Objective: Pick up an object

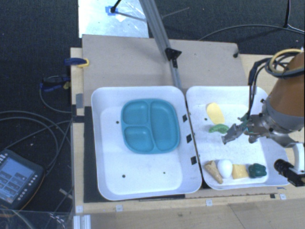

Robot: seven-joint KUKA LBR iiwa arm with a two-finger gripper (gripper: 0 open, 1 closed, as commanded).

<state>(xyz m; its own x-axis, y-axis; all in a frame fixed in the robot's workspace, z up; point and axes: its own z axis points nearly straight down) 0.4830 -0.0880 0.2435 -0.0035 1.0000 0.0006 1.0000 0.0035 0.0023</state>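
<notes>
1. The bench (143, 61) is big and brown, and it carries two white bins side by side.
2. The left bin (109, 175) has a blue tray (150, 125) with three parts lying in it.
3. The right bin (238, 104) holds the small toys. The arm (288, 97) reaches in over it from the right side.
4. The hand (229, 136) hangs over the middle of the right bin. I cannot tell if it is open or closed, and I see nothing in it.
5. A green toy (219, 128) lies just beside the tip of the hand. A yellow toy (215, 112) lies just above that, near the bin's back part.
6. Along the front edge sit a cone (213, 171), a white egg (224, 168), a yellow block (240, 171) and a dark green toy (257, 170), close together in a row.
7. I think the green toy is the one to grab. It looks flat and small, so the hand could slide off it or push it away. It could bump the yellow toy too.
</notes>
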